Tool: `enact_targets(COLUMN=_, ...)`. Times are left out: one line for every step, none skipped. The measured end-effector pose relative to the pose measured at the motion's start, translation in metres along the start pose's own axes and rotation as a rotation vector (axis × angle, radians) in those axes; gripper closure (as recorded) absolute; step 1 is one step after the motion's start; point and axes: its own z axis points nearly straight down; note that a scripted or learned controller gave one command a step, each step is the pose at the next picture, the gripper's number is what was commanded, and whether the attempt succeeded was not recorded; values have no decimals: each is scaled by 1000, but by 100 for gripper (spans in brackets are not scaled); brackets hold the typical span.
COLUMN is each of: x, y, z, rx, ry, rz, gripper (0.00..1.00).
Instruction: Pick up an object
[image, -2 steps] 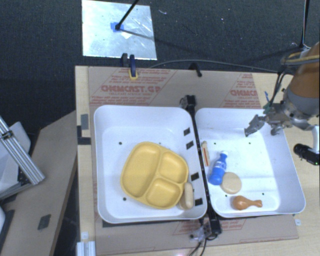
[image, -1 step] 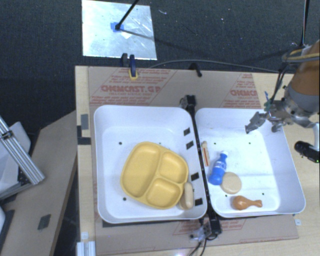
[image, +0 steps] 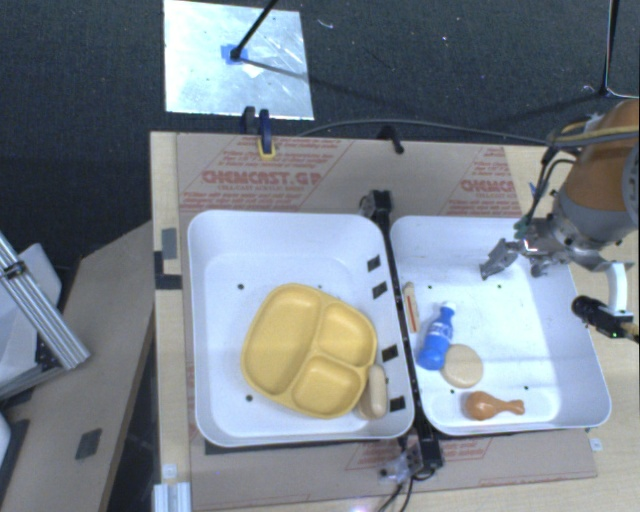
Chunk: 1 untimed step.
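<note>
The gripper (image: 503, 258) hangs over the back part of the right bin (image: 575, 345), near its far wall, at the end of the grey arm (image: 600, 200) that comes in from the right with its orange band just above the wrist. Whether the gripper is spread or closed cannot be told at this size and angle. Nothing shows between its tips, and it stands well apart from the things in the bin.

Those things lie toward the front left of the right bin. A blue bottle (image: 437, 337) with a white cap lies tilted, its cap pointing to the back. Just in front of it, touching or nearly so, sits a round tan bun (image: 462, 365). Nearer the front wall lies a brown drumstick (image: 490, 405), its thin end pointing right. A thin orange stick (image: 410, 306) lies along the left wall of this bin.

In the left bin (image: 230, 260) rests a yellow tray (image: 308, 348) with three compartments, turned at a slant. A pale bread roll (image: 375, 390) lies against its front right corner, beside the wall between the two bins.
</note>
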Motion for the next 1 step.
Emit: enact_targets(x=-2, y=2, z=42, rx=-1, ry=0, rz=0, gripper=0)
